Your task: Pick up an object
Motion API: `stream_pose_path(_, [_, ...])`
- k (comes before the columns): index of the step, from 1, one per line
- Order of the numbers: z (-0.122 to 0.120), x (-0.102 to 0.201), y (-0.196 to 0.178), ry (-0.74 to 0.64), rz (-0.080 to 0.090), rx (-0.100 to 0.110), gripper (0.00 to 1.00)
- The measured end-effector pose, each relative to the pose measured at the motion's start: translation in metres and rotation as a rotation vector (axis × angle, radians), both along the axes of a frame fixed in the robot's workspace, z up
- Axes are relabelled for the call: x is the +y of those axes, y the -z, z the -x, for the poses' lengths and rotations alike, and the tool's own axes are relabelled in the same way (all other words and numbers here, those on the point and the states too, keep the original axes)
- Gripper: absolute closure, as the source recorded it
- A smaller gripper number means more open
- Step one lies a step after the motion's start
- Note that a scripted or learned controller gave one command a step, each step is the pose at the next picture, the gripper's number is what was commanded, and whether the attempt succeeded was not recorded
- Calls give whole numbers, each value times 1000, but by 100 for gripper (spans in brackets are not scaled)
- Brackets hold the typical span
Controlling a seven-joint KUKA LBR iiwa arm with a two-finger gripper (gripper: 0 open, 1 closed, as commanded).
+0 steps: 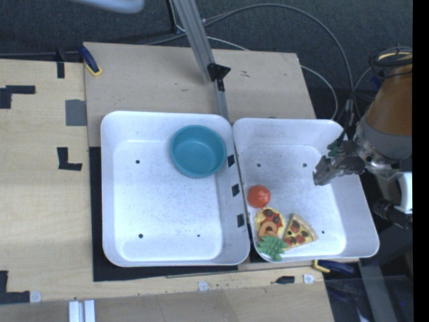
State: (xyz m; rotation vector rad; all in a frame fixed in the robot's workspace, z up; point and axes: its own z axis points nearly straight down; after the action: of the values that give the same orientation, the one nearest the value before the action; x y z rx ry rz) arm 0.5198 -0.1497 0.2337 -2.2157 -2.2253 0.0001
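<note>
risk: small toys cluster tight against bin wall, so fingers may clip wall or nudge neighbour and close on nothing

gripper (326, 171) over right bin (348, 200), near its right rim; cannot tell its state, nothing seen held

tomato (259, 196) left of gripper and slightly nearer camera, well apart; pizza slice (299, 231) and green toy (271, 247) further toward camera-side wall

blue bowl (198, 151) far left, in left bin (120, 200)
</note>
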Motion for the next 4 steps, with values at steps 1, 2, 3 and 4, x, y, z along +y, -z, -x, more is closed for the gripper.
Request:
stream_pose_path(1, [-8, 48, -7, 0, 0, -1, 100])
stream_pose_path(2, [-24, 103, 5, 0, 1, 0, 100])
stream_pose_path(3, [-34, 154, -5, 0, 0, -1, 100])
stream_pose_path(4, [-42, 201, -9, 0, 0, -1, 100])
